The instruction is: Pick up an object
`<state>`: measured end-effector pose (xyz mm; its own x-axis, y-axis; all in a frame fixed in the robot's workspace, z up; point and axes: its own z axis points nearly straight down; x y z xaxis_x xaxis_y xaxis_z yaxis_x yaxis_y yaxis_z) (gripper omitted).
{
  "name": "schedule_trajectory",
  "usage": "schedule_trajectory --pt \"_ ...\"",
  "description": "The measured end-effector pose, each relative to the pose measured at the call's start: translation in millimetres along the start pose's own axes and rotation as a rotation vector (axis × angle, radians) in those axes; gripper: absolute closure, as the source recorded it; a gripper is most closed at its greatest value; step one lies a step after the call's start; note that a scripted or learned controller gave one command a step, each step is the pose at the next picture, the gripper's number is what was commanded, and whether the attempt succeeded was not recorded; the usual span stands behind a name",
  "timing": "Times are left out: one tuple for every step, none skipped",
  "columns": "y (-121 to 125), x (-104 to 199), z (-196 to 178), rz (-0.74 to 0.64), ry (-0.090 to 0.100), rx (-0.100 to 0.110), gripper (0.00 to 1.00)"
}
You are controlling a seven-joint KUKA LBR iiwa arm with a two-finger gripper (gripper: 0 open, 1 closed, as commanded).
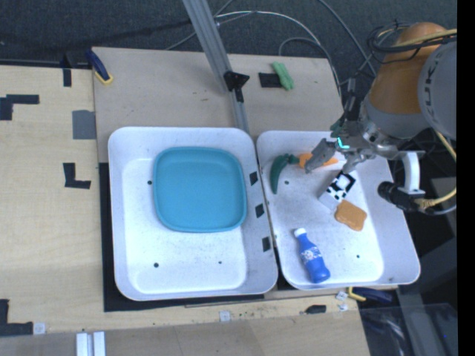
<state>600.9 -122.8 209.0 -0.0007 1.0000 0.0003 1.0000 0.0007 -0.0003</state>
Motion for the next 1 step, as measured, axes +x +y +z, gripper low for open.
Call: schedule_trajectory --pt "-0.1 0.0 0.1 0.0 0.0 0.0 0.0"
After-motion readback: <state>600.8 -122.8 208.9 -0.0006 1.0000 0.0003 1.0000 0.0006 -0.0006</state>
